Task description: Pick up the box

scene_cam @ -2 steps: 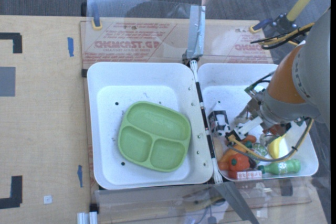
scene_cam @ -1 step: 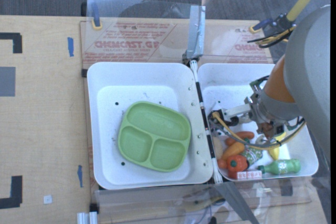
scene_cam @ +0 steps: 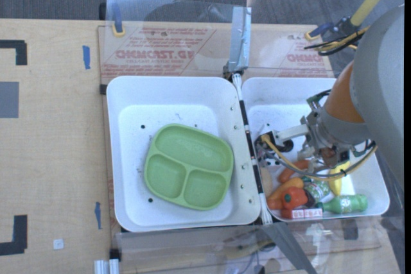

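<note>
Two shallow white plastic bins side by side on pale wooden worktop (scene_cam: 51,157). Left bin (scene_cam: 122,106) holding one light green three-compartment plate (scene_cam: 188,167), lying flat, slightly toward the lower right of the floor. Right bin (scene_cam: 270,96) holding a cluster of small items along the near edge: orange carrot-shaped pieces (scene_cam: 287,190), green bottle with white label (scene_cam: 345,203) lying on its side, yellow piece (scene_cam: 335,184) partly hidden. Small flat box with red and white print (scene_cam: 307,214) lying against the near wall of right bin, just below the orange pieces, left of the green bottle. Grey arm with orange band (scene_cam: 350,99) reaching in from the right, low over right bin. Pincer (scene_cam: 314,154) above the cluster, wrapped in cables; state of pincer not determinable, nothing visibly between it. Clear plastic sheets (scene_cam: 173,35) standing behind both bins.
</note>
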`<state>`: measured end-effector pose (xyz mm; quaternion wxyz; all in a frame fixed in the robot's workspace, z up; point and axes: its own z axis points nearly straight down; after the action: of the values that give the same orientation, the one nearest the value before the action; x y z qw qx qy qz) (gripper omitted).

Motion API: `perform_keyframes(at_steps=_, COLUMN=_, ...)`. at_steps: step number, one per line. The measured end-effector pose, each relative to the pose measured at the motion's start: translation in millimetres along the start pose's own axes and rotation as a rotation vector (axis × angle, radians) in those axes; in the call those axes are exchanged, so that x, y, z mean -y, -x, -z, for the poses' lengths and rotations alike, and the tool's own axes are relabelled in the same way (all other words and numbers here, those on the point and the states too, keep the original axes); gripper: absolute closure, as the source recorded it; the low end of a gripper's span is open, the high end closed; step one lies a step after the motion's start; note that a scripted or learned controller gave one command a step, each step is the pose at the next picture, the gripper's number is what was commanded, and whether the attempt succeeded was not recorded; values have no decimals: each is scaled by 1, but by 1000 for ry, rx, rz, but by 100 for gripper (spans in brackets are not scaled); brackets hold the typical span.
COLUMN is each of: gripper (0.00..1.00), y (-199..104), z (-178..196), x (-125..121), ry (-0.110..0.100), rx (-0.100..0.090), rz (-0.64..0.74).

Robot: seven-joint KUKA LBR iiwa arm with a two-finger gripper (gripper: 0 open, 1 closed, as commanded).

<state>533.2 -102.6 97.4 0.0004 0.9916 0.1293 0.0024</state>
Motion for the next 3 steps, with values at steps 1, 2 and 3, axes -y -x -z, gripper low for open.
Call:
perform_keyframes(at_steps=1, gripper=100, y=23, z=-10, x=17, ry=0, rx=-2, rz=-56)
perform_keyframes(at_steps=2, gripper=100, y=-10, z=73, x=-53, ry=-2, rx=4, rz=-16)
perform_keyframes(at_steps=3, gripper=0, y=-9, z=71, x=-51, ry=-4, rx=8, rz=-14)
